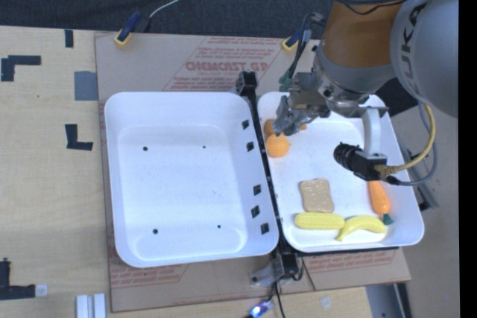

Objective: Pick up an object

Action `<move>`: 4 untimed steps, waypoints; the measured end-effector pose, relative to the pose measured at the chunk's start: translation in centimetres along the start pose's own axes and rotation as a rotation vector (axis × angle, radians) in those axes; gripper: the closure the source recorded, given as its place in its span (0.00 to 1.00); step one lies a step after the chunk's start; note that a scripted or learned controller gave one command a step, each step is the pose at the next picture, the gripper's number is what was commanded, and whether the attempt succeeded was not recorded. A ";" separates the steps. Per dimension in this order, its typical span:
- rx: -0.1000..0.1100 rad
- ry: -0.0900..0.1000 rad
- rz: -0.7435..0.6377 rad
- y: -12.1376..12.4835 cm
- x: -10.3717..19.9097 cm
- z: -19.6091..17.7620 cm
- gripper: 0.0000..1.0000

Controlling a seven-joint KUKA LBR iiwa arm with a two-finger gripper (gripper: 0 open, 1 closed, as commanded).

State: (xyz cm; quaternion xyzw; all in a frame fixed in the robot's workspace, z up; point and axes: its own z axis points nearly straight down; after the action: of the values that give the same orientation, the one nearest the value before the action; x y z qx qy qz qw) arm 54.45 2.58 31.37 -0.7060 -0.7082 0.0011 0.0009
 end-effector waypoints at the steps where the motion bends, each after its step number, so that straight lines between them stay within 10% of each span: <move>1: -0.002 0.001 0.000 0.2 3.0 -0.2 1.00; 2: -0.004 0.000 0.000 3.1 5.6 -1.4 1.00; 3: 0.018 -0.003 0.004 -1.5 4.4 13.9 1.00; 4: -0.023 0.000 0.002 5.5 1.9 -6.4 1.00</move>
State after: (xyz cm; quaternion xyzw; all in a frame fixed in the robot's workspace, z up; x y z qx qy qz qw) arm 59.99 4.46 37.79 -0.7067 -0.7074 -0.0070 -0.0074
